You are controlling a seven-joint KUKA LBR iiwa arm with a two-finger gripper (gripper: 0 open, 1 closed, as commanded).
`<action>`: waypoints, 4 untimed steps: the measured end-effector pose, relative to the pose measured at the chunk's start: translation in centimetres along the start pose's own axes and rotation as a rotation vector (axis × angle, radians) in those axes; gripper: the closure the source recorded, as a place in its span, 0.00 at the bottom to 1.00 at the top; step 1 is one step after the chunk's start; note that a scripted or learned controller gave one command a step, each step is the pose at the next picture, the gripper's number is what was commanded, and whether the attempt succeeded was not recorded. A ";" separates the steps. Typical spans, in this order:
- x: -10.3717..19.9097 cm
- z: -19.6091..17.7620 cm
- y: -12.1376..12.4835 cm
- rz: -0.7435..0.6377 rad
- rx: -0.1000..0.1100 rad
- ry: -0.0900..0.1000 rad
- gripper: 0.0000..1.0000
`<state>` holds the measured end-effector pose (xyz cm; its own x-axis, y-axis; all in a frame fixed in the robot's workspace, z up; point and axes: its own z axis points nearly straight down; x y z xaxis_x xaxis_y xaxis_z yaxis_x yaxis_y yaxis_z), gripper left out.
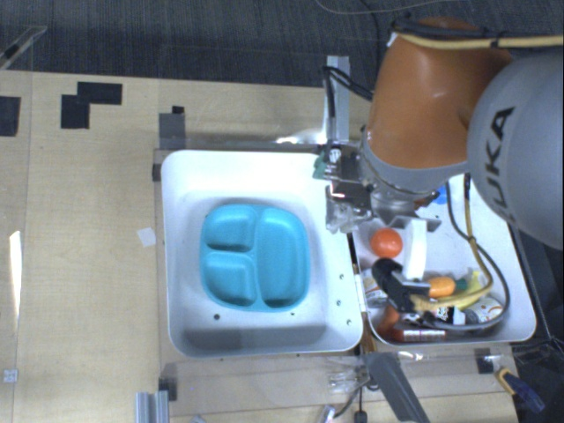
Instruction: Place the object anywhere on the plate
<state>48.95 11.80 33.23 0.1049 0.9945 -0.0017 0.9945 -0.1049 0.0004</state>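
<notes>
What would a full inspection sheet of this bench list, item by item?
Surface: pale wooden bench bearing a left white bin and a right white bin, side by side.
Job's things: blue three-compartment plastic plate lies flat in the left bin; which object goes on it cannot be told.
Clutter: small orange ball and an orange-yellow piece in the right bin.
Grippers: claw hangs over the rims between the bins.
Cables: thin pale cable on the floor.
Surroundings: dark carpet; black tape marks on the bench.
</notes>
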 end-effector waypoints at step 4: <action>-10.4 -1.1 1.0 0.170 0.000 0.000 1.00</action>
